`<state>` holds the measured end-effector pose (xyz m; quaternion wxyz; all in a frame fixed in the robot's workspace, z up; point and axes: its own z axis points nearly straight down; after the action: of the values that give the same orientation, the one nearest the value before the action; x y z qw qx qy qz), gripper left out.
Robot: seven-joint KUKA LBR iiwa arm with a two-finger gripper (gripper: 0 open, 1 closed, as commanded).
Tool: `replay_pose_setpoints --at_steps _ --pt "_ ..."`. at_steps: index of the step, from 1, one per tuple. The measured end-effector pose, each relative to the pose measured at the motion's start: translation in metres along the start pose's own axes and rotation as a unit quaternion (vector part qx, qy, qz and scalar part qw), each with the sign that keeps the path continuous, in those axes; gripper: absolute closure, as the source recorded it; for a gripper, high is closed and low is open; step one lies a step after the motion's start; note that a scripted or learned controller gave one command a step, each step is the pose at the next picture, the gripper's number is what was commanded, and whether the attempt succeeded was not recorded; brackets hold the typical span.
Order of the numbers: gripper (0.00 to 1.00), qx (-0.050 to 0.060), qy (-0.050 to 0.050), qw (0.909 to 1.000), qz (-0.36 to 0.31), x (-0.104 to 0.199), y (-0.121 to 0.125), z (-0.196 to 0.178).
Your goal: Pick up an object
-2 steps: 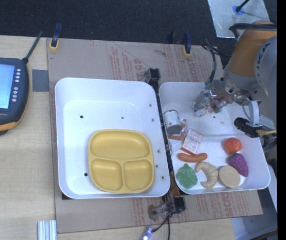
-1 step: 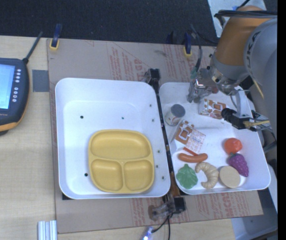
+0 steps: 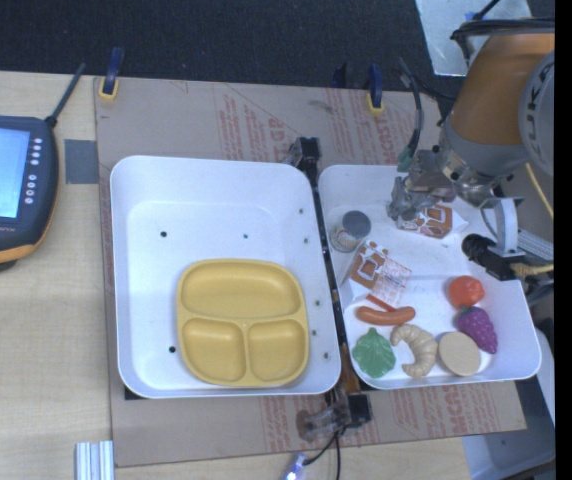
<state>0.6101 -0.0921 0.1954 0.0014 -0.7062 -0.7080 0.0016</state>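
We count two white bins side by side on the worktop (image 3: 56, 328). The left bin (image 3: 166, 193) holds one thing — a yellow divided plate (image 3: 243, 322) with three compartments, lying flat toward the near side of the bin.

The right bin (image 3: 526, 353) holds the small items. We count two printed snack packets: one (image 3: 379, 271) near the middle of the bin, and a second packet (image 3: 431, 220) at the far side, directly under the hand (image 3: 413, 200). Beside the middle packet, toward the divider, lies one small grey round tin (image 3: 352, 228). Along the near side we see one sausage (image 3: 386, 315), one green leafy piece (image 3: 373, 353), one croissant (image 3: 418, 348), one pale round bun (image 3: 459, 354), one bunch of purple grapes (image 3: 477, 328) and one red tomato (image 3: 465, 290) — all close together, several touching their neighbours.

The hand hangs low over the far part of the right bin, at or just above the second packet; the middle packet lies near it toward the near side, and the fruit and bread pieces lie well apart from it. We cannot tell whether it is parted or closed, nor whether it touches the packet.

On the worktop to the left of the bins rests one tablet-like pendant (image 3: 1, 188) with an orange rim.
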Motion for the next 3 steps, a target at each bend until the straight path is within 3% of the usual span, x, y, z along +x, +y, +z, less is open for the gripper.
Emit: replay_pose_setpoints --at_steps 1,2,3 --pt "1.00 0.000 -0.001 1.0000 -0.001 -0.031 -0.032 0.010" --pt "1.00 0.000 0.000 1.0000 -0.001 -0.016 -0.038 0.030" --pt "0.00 0.000 0.000 1.0000 -0.001 -0.016 -0.038 0.030"
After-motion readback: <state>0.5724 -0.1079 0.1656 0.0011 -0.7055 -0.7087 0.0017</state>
